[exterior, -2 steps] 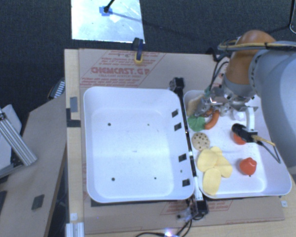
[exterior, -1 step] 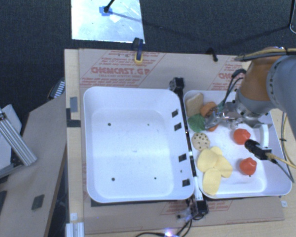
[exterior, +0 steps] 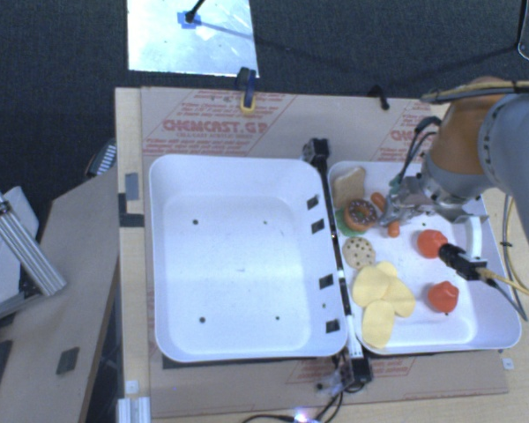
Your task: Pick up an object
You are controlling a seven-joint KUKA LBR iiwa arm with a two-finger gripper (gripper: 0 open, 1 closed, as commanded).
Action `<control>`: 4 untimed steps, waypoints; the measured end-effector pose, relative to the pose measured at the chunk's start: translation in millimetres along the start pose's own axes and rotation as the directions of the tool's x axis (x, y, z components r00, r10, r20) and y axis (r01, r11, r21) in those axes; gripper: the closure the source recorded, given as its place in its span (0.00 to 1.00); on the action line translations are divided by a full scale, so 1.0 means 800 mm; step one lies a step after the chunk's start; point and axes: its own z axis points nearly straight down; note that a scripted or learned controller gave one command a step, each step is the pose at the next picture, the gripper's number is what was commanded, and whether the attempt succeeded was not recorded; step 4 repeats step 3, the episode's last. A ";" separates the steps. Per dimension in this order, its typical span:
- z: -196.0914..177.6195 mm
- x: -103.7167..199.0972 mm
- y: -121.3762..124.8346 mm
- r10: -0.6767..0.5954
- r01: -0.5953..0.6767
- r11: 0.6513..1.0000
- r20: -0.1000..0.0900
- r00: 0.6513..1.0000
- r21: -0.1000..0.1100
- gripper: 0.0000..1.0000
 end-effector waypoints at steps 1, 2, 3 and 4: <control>0.015 0.015 0.002 -0.002 0.002 1.000 -0.001 1.000 0.004 1.00; 0.011 0.034 0.000 0.005 -0.005 1.000 0.018 1.000 -0.004 1.00; -0.120 0.121 -0.015 -0.007 0.007 1.000 -0.003 1.000 -0.006 1.00; -0.120 0.121 -0.015 -0.007 0.007 1.000 -0.003 1.000 -0.006 1.00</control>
